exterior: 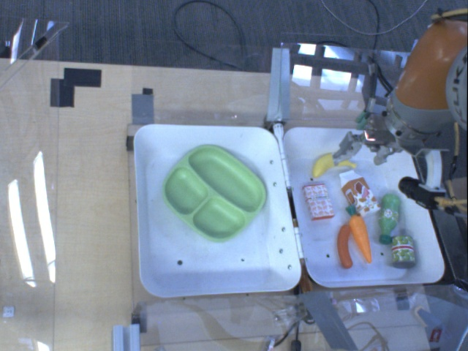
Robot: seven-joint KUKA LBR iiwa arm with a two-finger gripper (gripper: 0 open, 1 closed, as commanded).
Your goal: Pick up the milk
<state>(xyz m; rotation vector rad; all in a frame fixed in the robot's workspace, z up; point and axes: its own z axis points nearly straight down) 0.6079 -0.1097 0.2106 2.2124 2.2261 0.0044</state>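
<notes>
Pale wood is showing across the bench top (80,196), and beyond its far edge dark grey carpet (146,13) is carrying a loose black cable (212,20). Two white bins are sitting side by side: the left bin (157,269) is holding a green divided plate (214,191), and the right bin (431,269) is holding the small goods. The pincer (363,151) is hanging over the far part of the right bin with its two fingers spread and nothing between them. Just beside its left finger a yellow banana (327,164) is lying. The milk (359,195), a small carton with a red and white face, is lying a little nearer the camera than the pincer, apart from it. Further that way an orange carrot (356,238), a pink packet (317,200), a green bottle (390,217) and a small can (402,249) are resting. The arm (431,64) is getting cut off at the right edge, and a clear sheet along the near side is blurring the bench front
</notes>
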